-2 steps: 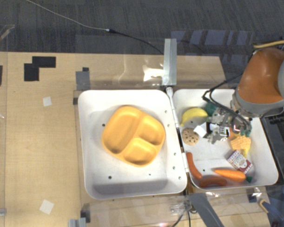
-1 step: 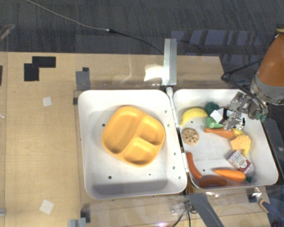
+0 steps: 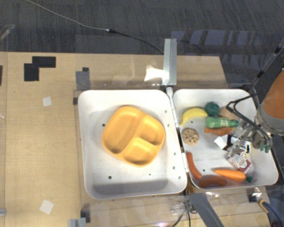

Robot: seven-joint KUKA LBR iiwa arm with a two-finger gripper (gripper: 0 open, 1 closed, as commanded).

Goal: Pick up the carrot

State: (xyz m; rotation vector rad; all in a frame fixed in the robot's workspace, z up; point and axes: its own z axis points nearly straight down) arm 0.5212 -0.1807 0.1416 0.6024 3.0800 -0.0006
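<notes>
The carrot (image 3: 230, 174) lies flat near the front edge of the right bin (image 3: 269, 176), its orange body running roughly left to right with the green stub at its right end. A sausage (image 3: 200, 174) curves just beside its left tip, and a small red-and-white packet (image 3: 239, 159) sits just behind it. The hand (image 3: 243, 142) hangs above the bin's right-middle area, over the packet and short of the carrot. Whether it is released or clenched I cannot tell; cables and wrist clutter hide that, and nothing visibly sits in its grip.

To do the step well, the hand should probably travel toward the bin's front edge until it is centred over the thick middle of the carrot, then turn so it closes across the narrow width, not along the length. A straight drop would likely avoid nudging the packet or sausage.

The arm (image 3: 276, 101) enters from the right, its orange band above the wrist, which angles down and leftward into the bin.
</notes>
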